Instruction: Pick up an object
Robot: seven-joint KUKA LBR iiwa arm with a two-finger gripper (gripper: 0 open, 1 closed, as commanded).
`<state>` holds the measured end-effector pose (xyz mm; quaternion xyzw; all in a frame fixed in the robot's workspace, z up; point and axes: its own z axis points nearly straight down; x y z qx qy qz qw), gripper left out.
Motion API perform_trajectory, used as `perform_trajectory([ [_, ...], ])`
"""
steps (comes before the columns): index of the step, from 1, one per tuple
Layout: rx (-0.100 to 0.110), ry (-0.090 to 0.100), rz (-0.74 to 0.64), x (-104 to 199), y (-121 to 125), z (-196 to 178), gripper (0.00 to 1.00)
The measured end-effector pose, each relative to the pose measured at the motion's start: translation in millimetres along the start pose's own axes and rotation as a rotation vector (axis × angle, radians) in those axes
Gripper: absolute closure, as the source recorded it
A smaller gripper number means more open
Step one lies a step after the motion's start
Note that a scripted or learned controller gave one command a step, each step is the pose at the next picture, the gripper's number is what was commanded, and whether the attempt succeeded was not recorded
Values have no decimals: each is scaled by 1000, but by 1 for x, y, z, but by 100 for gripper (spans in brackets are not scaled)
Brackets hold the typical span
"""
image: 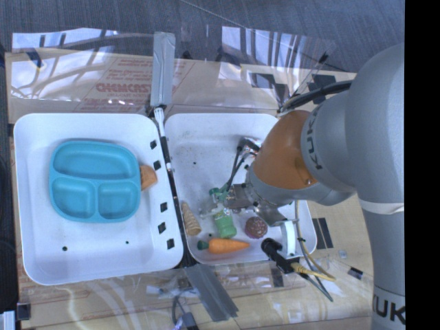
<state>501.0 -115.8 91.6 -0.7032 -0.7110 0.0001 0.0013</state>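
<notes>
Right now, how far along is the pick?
Done: the arm has reached into the right bin, with the gripper low over the green object. In hand: nothing visibly between the fingers. Left: grasping and lifting; carrot and brown ball lie untouched.

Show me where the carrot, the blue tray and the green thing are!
carrot (227, 246): camera view, middle of its orange body.
blue tray (94, 181): camera view, the ridge between its compartments.
green thing (224, 224): camera view, middle of its visible side, below the gripper.
</notes>
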Motion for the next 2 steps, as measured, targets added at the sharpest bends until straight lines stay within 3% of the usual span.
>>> perform_trajectory([
  [1, 2, -1, -3, -2, 0, -9, 100],
  [2, -5, 0, -1, 61, 81, -102, 100],
])
